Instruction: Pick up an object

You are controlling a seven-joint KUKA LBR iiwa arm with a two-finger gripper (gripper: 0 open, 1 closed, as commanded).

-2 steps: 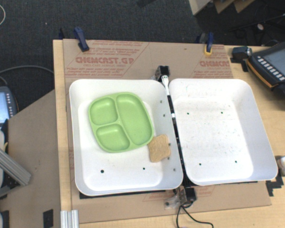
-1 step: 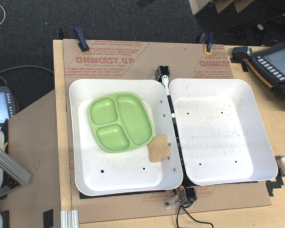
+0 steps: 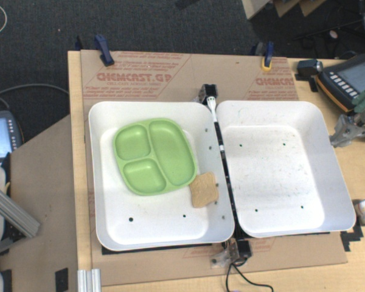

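Two shallow white bins sit side by side on the worktop [image 3: 79, 163], which is covered by a brown sheet printed with red "CHEMCAST GP" lettering [image 3: 134, 76]. The left bin [image 3: 103, 218] holds a light green divided plate [image 3: 155, 157] with three compartments, lying flat in the bin's upper middle and turned at a slight angle. Just beside the plate's lower right edge, and touching it or very nearly so, lies a small tan square piece [image 3: 204, 190] that looks like a sponge or a cracker; it rests on the bin floor near the wall shared with the other bin. The right bin [image 3: 328, 163] shows a scatter of dark specks across its floor. A thin black strip [image 3: 219, 148] runs along the seam between the two bins, from a small black fitting at the top to wires at the bottom. Two clamps grip the far edge of the sheet, a blue one [image 3: 103, 49] at the left and a blue and yellow one [image 3: 267, 56] at the right. At the right edge of the view, just outside the right bin's upper right corner, a grey metal part that appears to be the gripper [image 3: 348, 128] stands well apart from the plate and the tan piece; whether it is released or clenched cannot be told from here.
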